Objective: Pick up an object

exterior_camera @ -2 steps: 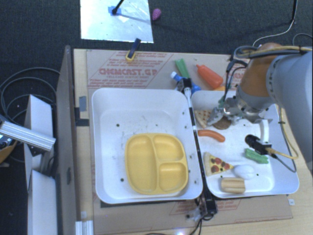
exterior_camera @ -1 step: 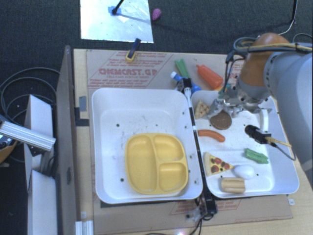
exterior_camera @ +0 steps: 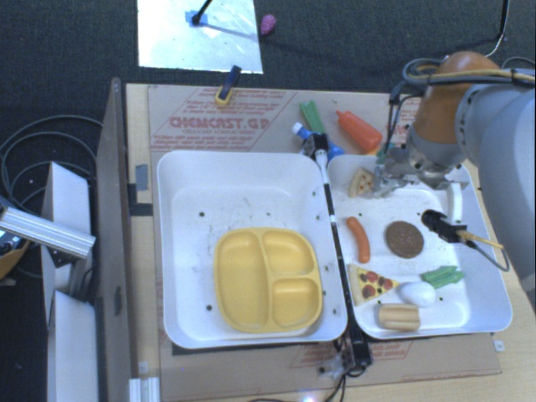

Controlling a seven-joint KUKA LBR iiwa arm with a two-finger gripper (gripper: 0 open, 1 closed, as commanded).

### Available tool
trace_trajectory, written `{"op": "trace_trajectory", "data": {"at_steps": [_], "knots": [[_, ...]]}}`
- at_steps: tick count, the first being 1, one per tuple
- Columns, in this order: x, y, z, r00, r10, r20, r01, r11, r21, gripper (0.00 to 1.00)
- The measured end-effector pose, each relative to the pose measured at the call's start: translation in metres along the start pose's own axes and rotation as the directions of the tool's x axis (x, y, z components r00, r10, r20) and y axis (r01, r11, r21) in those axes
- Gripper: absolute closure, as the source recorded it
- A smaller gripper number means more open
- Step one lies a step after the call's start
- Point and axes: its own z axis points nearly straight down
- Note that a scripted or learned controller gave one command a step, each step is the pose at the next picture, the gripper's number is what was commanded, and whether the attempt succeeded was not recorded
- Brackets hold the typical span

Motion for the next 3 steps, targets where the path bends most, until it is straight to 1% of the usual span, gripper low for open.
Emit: {"op": "trace_trajectory", "data": {"at_steps": [1, 2, 3], "knots": [[-0.051, -0.008, -0.026, 1.0, 0.01, 0.002, -0.01, 1.0, -0.003, 1.0], [-0.048, -0.008, -0.024, 1.0, 0.005, 0.0, -0.005, 1.0, -0.001, 0.0], [-0.019, -0.07, 0.014, 1.0, 0.007, -0.004, -0.007, 1.0, 0.009, 0.0]]}}
